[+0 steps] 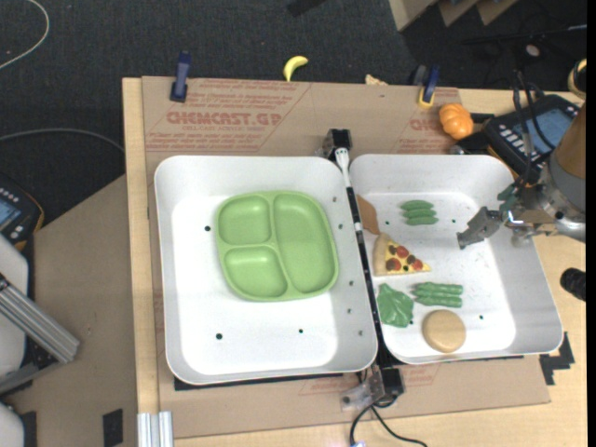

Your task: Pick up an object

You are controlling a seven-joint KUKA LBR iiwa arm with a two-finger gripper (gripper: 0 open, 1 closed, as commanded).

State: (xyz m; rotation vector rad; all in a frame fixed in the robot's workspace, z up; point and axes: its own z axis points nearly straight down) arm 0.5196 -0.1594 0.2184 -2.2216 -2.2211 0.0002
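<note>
Five items in right bin (pixel 521 277): 3 green veg, 1 pizza slice (pixel 399 257), 1 bun (pixel 444 331); tool (pixel 484 226) spread, holding nothing.

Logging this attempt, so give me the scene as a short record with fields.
left bin: holds a green divided plate
right bin: holds toy food
toy food: pizza slice, upper green beans, lower green beans, leafy green piece, tan round bun
claw: over the right bin's right side, nothing between its fingers
outside bins: banana and small orange fruit on the bench
</note>
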